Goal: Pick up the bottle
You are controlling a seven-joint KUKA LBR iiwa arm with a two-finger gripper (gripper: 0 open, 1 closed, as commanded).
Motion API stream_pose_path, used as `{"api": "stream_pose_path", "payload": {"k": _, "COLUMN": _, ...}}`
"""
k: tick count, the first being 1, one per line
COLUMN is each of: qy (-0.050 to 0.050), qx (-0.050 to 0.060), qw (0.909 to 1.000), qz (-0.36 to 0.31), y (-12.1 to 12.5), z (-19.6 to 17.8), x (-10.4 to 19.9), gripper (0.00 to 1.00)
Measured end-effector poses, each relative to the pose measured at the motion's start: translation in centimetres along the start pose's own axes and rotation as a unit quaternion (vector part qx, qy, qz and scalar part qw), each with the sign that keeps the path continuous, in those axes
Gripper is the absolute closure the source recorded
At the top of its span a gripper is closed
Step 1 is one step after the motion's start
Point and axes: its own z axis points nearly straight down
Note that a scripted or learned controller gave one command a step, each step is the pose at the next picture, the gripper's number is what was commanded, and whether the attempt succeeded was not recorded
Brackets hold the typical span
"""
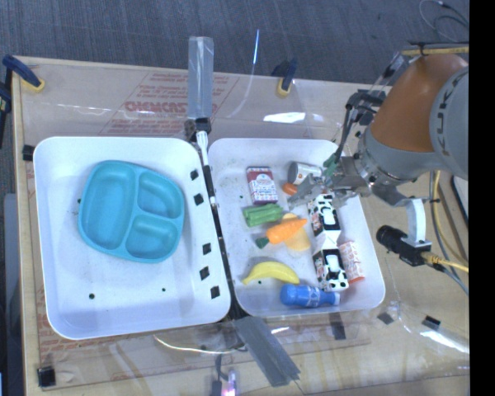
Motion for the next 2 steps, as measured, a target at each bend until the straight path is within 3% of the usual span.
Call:
{"api": "stream_pose_path", "payload": {"k": 1, "qy": 0.0, "qx": 0.001, "qw": 0.9987, "qz": -0.05, "y": -5.8, "z": 10.3, "x": 4.8, "gripper": 0.0}}
{"api": "stream_pose_path", "payload": {"k": 2, "qy": -0.001, "qx": -0.002, "qw": 0.9829, "qz": -0.184, "y": -6.4, "z": 5.9, "x": -1.9, "gripper": 0.0}}
